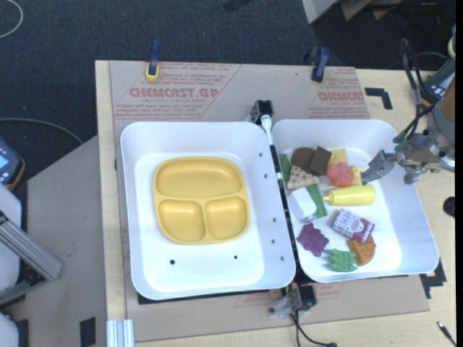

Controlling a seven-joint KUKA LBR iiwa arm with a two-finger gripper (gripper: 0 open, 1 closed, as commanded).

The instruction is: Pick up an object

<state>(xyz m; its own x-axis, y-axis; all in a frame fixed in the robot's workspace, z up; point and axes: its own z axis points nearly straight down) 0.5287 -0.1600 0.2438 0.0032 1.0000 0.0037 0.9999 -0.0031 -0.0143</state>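
Note:
The right bin (412, 215) holds a heap of toy food. In it lie a yellow bottle (352, 195), a pink-red piece (340, 173), brown blocks (311, 157), a pizza slice (300, 180), a green stick (317, 200), purple grapes (312, 238), a purple-and-white packet (352, 225), an orange piece (363, 251) and a green piece (342, 260). My gripper (394, 172) hovers over the bin's upper right part, just right of the pink-red piece. It is open, and nothing sits between its fingers.
The left bin (137, 194) carries a yellow three-compartment tray (201, 199). A black hinge strip (275, 186) runs between the bins. Cables (416, 63) hang at the far right by the arm. Cardboard (217, 85) lies under both bins.

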